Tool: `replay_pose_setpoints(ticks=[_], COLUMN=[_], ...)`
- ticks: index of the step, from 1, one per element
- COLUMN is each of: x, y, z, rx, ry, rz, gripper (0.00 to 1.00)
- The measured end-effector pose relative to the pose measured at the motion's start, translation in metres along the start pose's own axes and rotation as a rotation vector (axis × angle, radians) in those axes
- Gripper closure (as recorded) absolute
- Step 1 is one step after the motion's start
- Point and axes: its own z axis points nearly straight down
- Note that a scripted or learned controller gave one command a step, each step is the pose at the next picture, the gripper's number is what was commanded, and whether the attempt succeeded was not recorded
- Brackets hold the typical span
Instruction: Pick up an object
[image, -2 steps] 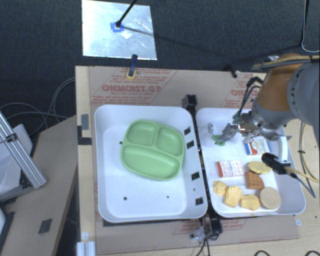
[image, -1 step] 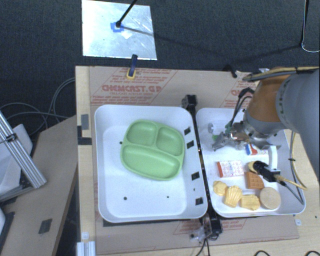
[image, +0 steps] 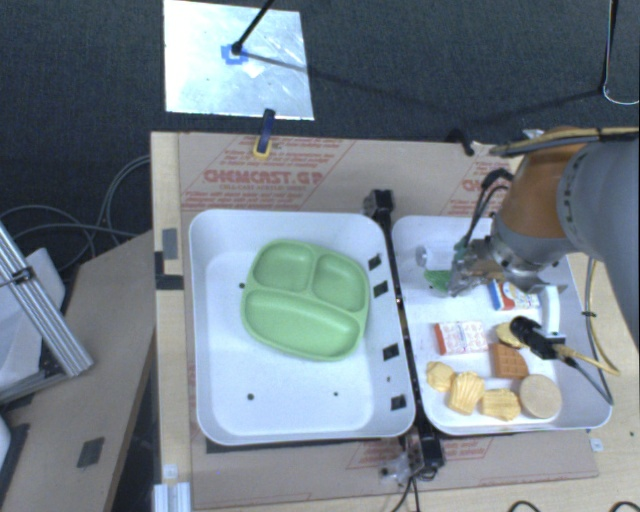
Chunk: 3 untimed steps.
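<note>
My gripper (image: 458, 278) is down in the right bin (image: 420, 330), near its back left part. Right at its tip lies a small green thing (image: 437, 281), partly hidden by the gripper. A pale cylinder (image: 424, 257) lies just behind that. A white packet with red and blue print (image: 512, 297) sits to the gripper's right. In front of it lies a pink and white packet (image: 460, 337). Nothing can be seen held.
The front of the right bin holds three yellow pieces (image: 465, 392), a brown block (image: 508, 361) and a tan round disc (image: 540, 397). The left bin (image: 215, 330) holds a green divided plate (image: 305, 298). The grey arm (image: 590, 200) crosses the right bin's back right.
</note>
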Motion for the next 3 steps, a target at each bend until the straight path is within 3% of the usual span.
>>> replay_pose_setpoints(ticks=[2, 3], x=[-0.004, -0.004], y=[-0.002, 0.0], z=[-0.108, -0.128], rx=[-0.003, -0.002], ry=[0.0, 0.0], rz=[-0.003, -0.004], gripper=[1.0, 1.0])
